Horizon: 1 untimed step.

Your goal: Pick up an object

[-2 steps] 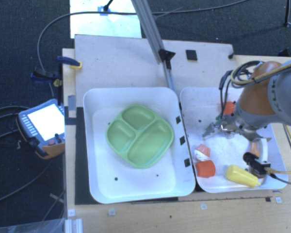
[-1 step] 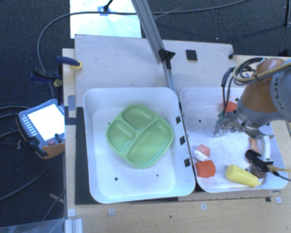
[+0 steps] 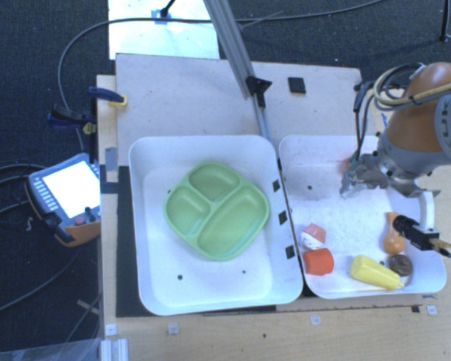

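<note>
My gripper (image 3: 353, 183) hangs low over the back part of the right bin (image 3: 316, 156), below the grey wrist and orange band. Toward that bin's front lie a red cylinder (image 3: 319, 262), a small white and red piece (image 3: 313, 236) just behind it, a yellow object (image 3: 376, 272), a brown round item (image 3: 399, 264) and an orange pear-shaped object (image 3: 394, 240). All of them sit apart from the gripper, nearer the front edge. The arm hides part of the bin's right side.
The left bin (image 3: 154, 277) holds a green divided plate (image 3: 216, 210). A metal pole (image 3: 233, 40) slants down to the wall between the bins. A handheld pendant (image 3: 68, 194) lies off the bench at the left, with cables around it.
</note>
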Each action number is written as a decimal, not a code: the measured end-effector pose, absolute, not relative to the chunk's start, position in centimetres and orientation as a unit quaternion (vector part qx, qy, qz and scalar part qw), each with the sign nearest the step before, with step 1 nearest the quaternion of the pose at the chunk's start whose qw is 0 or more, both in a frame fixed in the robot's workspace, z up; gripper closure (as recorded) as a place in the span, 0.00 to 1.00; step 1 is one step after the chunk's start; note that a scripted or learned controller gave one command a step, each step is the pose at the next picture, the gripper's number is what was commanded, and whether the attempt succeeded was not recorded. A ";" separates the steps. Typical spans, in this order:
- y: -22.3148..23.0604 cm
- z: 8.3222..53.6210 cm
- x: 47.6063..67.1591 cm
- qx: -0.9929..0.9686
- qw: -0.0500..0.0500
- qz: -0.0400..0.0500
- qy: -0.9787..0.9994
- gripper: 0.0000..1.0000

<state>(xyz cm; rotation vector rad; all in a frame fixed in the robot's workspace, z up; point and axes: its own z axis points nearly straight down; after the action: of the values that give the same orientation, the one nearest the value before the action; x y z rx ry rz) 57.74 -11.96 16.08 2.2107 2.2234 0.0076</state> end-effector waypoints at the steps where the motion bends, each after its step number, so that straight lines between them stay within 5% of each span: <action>1: -11.4 22.0 57.2 0.705 0.003 0.002 0.709 1.00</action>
<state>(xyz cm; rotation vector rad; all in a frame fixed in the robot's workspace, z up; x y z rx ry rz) 57.25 -11.37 22.05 2.2106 2.2249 0.0060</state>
